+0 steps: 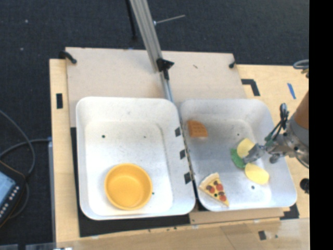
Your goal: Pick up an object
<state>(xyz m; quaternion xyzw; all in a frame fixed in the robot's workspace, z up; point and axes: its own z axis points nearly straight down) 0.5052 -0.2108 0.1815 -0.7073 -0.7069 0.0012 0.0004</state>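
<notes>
Nearest, at the lower frame, one yellow bowl [128,186] sits in the left bin [91,113]. The right bin [218,108] holds one pizza slice [215,188], two yellow pieces [257,174] over something green [238,161], and one brown piece [197,129]. The gripper [258,152] hangs between the yellow pieces, seemingly touching them; its fingers cannot be made out, and the arm [300,120] is cut off at right.

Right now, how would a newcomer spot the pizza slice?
Go to the right bin, then its near-left corner. The pizza slice lies there: a tan triangle with red dots, unlike the plain yellow piece to its right.
</notes>
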